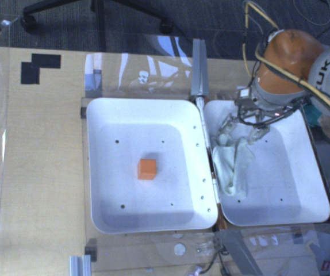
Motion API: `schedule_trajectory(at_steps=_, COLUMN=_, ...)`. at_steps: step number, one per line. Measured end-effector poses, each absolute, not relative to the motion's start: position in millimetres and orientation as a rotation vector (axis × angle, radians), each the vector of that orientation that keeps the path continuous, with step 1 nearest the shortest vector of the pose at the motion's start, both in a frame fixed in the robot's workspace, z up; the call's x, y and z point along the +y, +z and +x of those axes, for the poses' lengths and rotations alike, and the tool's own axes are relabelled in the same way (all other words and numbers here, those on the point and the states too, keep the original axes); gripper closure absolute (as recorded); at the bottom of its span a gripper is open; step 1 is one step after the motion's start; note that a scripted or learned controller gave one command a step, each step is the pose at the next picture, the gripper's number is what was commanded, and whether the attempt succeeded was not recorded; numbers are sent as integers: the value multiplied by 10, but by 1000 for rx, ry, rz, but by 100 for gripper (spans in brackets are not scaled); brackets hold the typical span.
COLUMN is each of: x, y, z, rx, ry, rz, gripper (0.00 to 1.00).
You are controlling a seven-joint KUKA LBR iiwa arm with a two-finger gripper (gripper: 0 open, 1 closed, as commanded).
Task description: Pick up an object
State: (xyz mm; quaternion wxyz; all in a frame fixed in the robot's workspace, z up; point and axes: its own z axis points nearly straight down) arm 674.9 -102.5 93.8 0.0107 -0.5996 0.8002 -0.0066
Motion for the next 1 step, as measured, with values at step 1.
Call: schedule_trajectory(at_steps=1, x=-1019, y=1127, z=6806, rx=2484, ry=-39, rz=-1859, gripper=100)
